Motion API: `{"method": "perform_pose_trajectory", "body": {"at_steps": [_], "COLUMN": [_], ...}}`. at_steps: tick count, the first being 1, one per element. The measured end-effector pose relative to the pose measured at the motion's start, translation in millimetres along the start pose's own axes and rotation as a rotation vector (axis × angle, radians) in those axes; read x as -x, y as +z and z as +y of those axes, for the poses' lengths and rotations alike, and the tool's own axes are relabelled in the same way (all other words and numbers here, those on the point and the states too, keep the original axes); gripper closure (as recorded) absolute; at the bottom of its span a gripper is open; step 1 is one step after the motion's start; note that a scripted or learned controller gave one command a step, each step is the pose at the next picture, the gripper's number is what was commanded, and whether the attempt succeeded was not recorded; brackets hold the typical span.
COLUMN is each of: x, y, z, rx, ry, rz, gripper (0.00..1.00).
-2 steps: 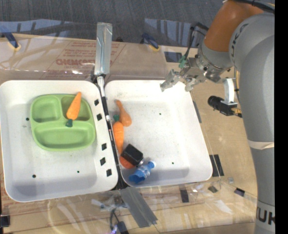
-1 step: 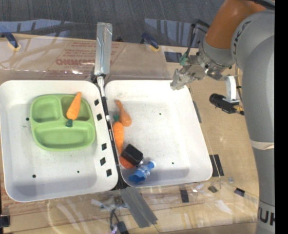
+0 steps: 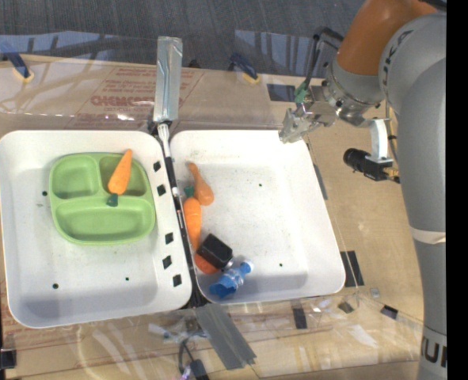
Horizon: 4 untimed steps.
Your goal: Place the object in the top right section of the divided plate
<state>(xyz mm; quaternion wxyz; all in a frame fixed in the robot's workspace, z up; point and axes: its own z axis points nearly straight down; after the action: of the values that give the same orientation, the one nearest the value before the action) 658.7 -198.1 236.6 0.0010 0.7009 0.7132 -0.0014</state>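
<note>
Seen from above, with the green divided plate [image 3: 103, 197] as the landmark: nearest the camera, at the front edge of the tabletop [image 3: 360, 212], strips of grey tape [image 3: 226, 335] lie below the seam between the two white bins. The plate sits in the left bin [image 3: 28, 244]. To the plate's right and slightly nearer the camera, in the right bin [image 3: 297, 204], a blue bottle [image 3: 227, 279] lies against the front wall, touching a small black block [image 3: 214, 251] that rests over the lower end of an orange carrot [image 3: 192, 216]. A second carrot [image 3: 200, 185] lies tilted just above it, close to the seam. On the plate itself, a carrot [image 3: 120, 172] lies slanted across the divider, its orange body over the plate's upper right section and its green stem end [image 3: 112, 201] touching the ridge above the large front section. Farther back, to the plate's right and beyond the right bin's far corner, the tool [image 3: 294, 125] hangs from the grey arm [image 3: 424, 93] with its orange band [image 3: 380, 22]; whether its fingers stand wide or narrow cannot be told, and nothing is seen between them.
</note>
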Motion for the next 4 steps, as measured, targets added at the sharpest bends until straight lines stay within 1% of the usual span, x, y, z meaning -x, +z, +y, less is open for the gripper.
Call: {"method": "perform_pose_trajectory", "body": {"at_steps": [1, 2, 3, 4], "x": [0, 11, 10, 12], "y": [-10, -5, -16, -9], "z": [1, -2, -1, -2], "rx": [0.0, -0.001, 0.0, 0.0], "ry": [-0.006, -0.536, -0.541, -0.516], "rz": [-0.002, 0.004, 0.002, 0.003], "gripper": [1.0, 1.0, 1.0, 1.0]}}
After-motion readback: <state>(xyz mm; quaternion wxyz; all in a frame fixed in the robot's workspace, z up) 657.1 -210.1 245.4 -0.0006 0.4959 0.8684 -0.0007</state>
